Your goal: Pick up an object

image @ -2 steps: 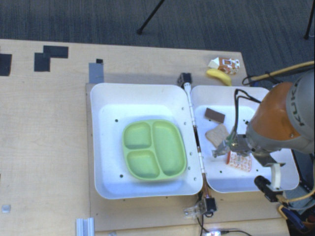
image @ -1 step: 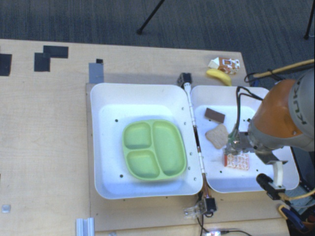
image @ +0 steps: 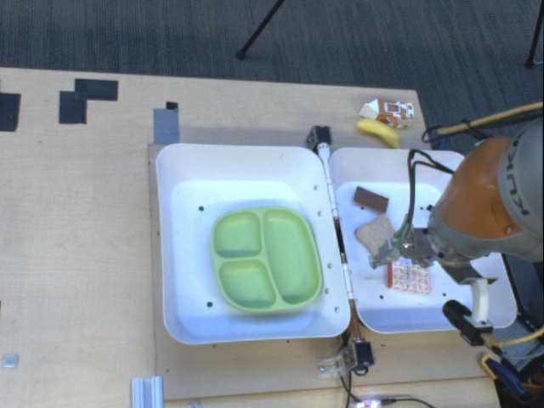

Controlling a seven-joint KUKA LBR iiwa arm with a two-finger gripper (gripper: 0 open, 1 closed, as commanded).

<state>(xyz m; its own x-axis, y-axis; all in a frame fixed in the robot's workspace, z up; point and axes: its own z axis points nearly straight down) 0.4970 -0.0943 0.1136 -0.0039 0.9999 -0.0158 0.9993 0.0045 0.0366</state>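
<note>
Within the right bin (image: 476, 313), one brown block (image: 371, 199), one grey lump (image: 375, 231), one red-patterned packet (image: 411, 277).

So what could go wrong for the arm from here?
The gripper sits low in the right bin, where a grey lump and a red-and-white packet lie close together; it might nudge one while going for the other, or catch both. The packet looks flat, so the fingers may slide off it. The brown block lies near enough to get pushed toward the bin wall.
</note>
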